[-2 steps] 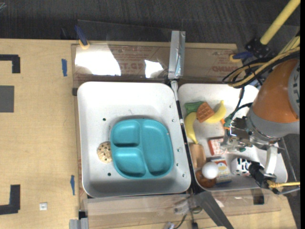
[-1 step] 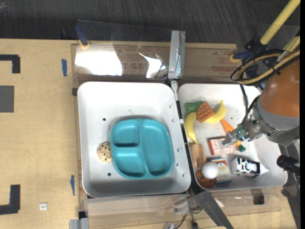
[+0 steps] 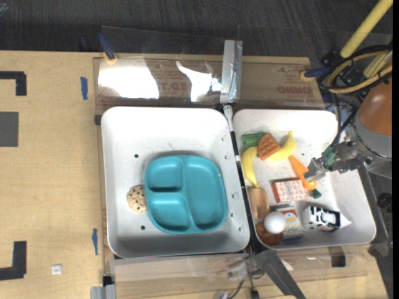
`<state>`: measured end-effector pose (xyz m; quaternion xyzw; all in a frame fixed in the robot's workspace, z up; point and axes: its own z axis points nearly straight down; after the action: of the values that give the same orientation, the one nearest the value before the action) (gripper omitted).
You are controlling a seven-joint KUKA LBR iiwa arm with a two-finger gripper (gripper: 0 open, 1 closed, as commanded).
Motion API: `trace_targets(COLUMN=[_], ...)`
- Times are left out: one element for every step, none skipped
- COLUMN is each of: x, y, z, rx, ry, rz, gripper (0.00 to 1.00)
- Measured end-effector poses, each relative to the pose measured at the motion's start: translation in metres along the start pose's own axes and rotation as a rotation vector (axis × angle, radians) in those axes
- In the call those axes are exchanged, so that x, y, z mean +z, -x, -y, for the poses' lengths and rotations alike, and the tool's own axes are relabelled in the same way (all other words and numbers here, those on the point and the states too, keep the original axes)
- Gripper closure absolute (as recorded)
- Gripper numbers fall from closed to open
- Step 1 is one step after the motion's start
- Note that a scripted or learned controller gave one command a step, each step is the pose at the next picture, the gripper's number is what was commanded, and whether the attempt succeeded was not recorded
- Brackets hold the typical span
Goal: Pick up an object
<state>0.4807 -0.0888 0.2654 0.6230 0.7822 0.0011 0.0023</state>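
Hand sits at 3 o'clock in the right white plastic bin, tips just beside the small orange plastic carrot near bin centre. Grip state: can't tell (too small, blurred). Judgement: centre over the carrot's middle, descend straight, avoid nudging the red-and-white carton at 6 o'clock.

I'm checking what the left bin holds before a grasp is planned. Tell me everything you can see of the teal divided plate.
The teal divided plate looks like smooth moulded plastic, a rounded rectangle with three compartments: one across its upper left, two more below and to the right. It lies flat and upright on the floor of the left white bin, turned slightly askew. A speckled round cookie sits against its left edge. Nothing lies in its compartments.
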Motion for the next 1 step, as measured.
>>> trace_targets(x=[-0.0715], y=[-0.0487], z=[-0.0243], rx=[-0.071], ry=[0.001], rz=[-0.002], gripper=[1.0])
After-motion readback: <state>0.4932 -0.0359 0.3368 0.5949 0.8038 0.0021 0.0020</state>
